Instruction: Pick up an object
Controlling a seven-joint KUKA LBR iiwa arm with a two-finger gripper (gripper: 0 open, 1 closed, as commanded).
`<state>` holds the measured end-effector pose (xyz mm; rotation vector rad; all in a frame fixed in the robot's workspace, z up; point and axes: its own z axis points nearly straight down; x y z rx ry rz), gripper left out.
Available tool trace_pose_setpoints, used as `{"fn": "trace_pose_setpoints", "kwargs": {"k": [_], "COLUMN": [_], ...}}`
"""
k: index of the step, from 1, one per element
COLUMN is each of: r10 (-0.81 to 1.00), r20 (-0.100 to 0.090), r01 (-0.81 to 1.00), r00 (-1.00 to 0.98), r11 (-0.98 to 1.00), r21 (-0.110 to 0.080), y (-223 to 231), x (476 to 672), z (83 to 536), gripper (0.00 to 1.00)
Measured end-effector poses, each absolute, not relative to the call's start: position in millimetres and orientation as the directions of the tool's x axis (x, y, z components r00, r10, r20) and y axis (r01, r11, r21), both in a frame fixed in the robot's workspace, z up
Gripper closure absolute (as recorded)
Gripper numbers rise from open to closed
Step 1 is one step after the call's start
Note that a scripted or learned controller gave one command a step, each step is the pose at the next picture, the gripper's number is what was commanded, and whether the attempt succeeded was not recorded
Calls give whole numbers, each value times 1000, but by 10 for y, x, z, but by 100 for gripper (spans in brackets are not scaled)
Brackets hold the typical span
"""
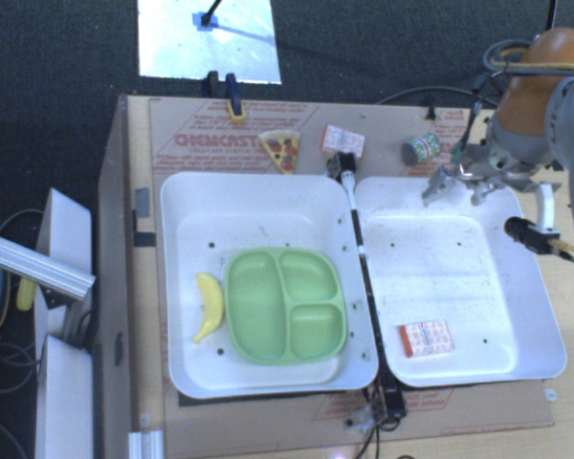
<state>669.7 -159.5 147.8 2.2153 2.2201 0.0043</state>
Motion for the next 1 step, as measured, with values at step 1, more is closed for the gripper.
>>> {"fn": "trace_pose_setpoints", "kwargs": {"k": [1], "r10": [1000], "r20": [-1], "r01": [1000], "r00": [-3], "r11": [3], "r21": [4], "y": [-1589], "x": [6693], "z": [1469], "gripper": [0]}}
